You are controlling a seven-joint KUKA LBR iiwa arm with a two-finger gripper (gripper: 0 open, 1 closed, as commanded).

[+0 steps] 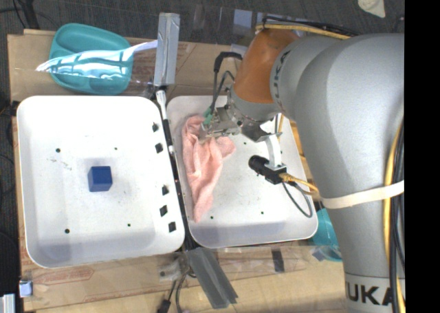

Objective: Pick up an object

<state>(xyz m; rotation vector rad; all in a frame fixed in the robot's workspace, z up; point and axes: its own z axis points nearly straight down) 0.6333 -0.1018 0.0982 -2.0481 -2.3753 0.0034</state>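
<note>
One pink cloth [203, 164] lies in our right bin [275, 225]. Our gripper [218, 124] touches its top; we cannot tell its fingers' state. Lifting remains.

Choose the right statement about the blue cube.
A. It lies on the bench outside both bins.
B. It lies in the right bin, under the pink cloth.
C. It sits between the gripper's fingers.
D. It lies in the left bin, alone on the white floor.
D: the blue cube rests on the floor of the left bin, apart from the pink cloth in the right bin, where the gripper is.
</note>
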